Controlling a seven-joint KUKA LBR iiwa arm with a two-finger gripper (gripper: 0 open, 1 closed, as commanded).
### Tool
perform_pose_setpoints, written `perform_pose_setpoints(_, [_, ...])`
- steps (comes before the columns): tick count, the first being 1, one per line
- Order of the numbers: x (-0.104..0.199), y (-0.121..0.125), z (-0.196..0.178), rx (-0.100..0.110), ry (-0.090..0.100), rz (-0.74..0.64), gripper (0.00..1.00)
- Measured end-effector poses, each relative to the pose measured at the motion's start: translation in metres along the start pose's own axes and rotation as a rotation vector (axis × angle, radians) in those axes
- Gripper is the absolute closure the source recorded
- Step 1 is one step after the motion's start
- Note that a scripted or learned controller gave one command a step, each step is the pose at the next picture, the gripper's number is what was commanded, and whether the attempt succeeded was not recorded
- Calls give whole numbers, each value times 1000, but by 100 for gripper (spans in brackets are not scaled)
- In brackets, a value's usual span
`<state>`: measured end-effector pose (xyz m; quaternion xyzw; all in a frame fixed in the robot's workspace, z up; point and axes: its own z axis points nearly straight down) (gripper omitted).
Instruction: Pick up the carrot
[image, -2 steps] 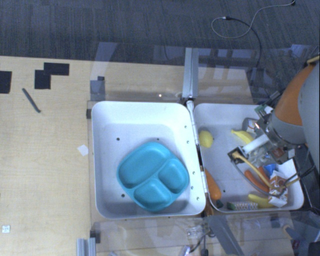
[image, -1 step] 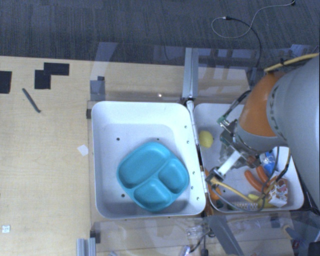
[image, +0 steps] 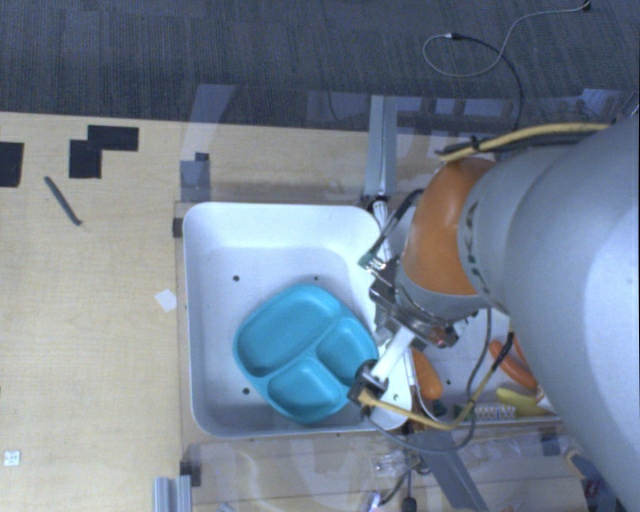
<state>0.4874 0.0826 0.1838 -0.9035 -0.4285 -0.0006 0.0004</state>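
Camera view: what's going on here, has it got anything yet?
The arm reaches in from the right, its wrist low over the border between the two bins. A blue divided plate lies in the left bin. Just right of it, under the wrist, lies an orange thing, likely the carrot. The wrist hides whether anything is gripped.

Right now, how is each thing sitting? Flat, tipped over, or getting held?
blue divided plate: right way up on the left bin's floor.
carrot: lying in the right bin, half hidden by the arm.
second orange thing: lying down, mostly hidden by the arm.
yellow thing: lying by the right bin's near wall.
arm: reaching over the right bin.
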Motion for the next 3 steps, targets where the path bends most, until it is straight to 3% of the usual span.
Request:
perform_pose_setpoints(1, [-58,48,-146,-4,2,300,100])
perform_pose_setpoints(2, [-97,79,-68,0,-1,79,100])
perform_pose_setpoints(3, [-54,48,0,0,-1,50,100])
